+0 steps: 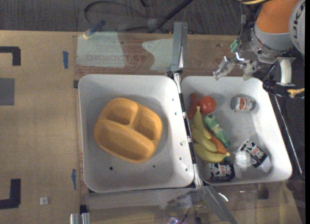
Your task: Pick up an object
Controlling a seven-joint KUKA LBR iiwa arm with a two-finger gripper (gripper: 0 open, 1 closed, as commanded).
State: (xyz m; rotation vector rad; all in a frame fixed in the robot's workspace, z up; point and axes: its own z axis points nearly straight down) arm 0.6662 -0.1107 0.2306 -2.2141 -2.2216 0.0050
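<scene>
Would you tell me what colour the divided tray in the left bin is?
Orange-yellow tray, clearest in the camera view.

On the tabletop [38, 145], the left bin [92, 92] holds a plate [128, 129], and the right bin [276, 140] holds bananas [203, 140] by its left wall, a tomato [208, 104] behind them, and a can [242, 104] further right.
</scene>
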